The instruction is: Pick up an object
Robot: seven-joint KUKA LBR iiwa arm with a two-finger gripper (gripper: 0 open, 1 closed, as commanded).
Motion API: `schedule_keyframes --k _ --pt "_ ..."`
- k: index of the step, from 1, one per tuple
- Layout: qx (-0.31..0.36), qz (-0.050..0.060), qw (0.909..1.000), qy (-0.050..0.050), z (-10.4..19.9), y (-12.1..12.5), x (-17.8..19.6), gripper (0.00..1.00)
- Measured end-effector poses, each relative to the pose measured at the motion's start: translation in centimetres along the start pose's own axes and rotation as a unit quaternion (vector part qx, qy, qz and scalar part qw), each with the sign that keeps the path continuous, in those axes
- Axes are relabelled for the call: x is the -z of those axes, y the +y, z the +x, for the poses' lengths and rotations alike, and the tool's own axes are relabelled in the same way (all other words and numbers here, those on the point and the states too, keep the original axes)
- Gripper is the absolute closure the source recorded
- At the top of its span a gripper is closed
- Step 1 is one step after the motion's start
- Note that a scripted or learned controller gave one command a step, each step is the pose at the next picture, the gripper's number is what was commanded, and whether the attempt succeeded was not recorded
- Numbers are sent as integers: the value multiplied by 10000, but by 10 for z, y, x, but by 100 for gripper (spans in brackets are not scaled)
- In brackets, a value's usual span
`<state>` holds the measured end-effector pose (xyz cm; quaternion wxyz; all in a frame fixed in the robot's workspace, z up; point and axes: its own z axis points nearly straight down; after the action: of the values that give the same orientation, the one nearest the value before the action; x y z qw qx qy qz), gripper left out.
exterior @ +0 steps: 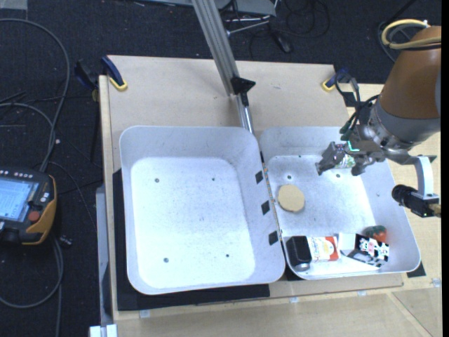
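pincer (342, 161) over right bin (393, 209) back, finger state can't tell | round cookie (291, 199) mid-bin, apart from pincer | risk: descent here misses cookie, closes on nothing

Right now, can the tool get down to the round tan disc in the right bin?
Probably yes. The tool sits over the right bin, and the tan disc lies flat by itself on open floor, apart from the items along the near wall.
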<state>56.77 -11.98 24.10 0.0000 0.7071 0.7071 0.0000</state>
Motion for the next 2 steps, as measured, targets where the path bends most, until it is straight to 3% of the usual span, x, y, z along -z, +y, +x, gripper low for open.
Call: schedule_keyframes --k 1,2 --pt "0 0 10000 0 0 0 0 0" --pt "3 25 10000 4 9 1 -59 0"
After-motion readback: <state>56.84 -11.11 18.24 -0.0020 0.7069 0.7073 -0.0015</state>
